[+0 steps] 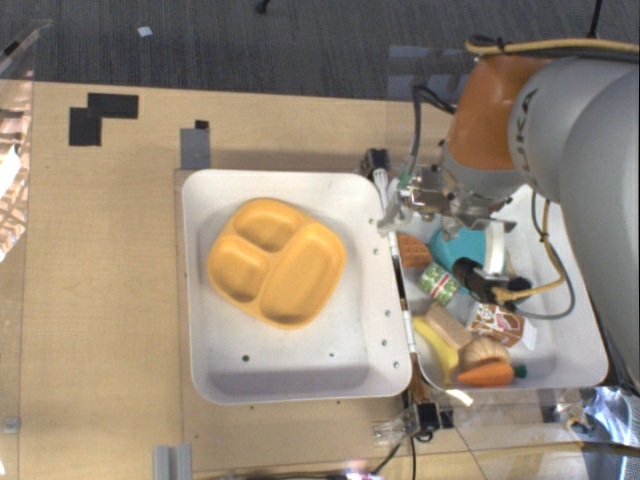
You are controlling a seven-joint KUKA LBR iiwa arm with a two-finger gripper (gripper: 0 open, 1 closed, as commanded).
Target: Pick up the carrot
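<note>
The carrot [487,374] is orange with a green tip and lies flat at the near edge of the right bin [575,363]. It rests just in front of a brown bread roll [483,350]. My gripper [450,224] hangs over the far left part of that bin, well behind the carrot and apart from it. The grey arm and its orange band cover the bin's far right part.
The right bin also holds a yellow banana [435,338], a green-and-white can [437,283], a brown item [410,253], a teal item [458,248] and a red-and-white packet [496,321]. In the left bin [205,358] sits a yellow divided plate [276,260].
</note>
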